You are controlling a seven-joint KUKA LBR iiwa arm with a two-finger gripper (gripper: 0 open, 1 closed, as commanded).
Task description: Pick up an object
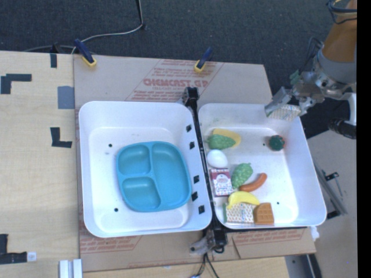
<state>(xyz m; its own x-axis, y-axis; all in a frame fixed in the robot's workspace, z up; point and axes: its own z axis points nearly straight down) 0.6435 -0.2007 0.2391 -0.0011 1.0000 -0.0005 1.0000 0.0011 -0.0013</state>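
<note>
Over the back right corner of the right bin [290, 155], the gripper [284, 108] hung with something pale and flat at its tip, but whether the fingers pinched it could not be told. Below, well apart from it, small toy foods lay loose. The dark green ball [276, 143] sat alone near the right wall; it looked light, hard and smooth, likely to roll, so a grasp across its middle seemed best.
</note>
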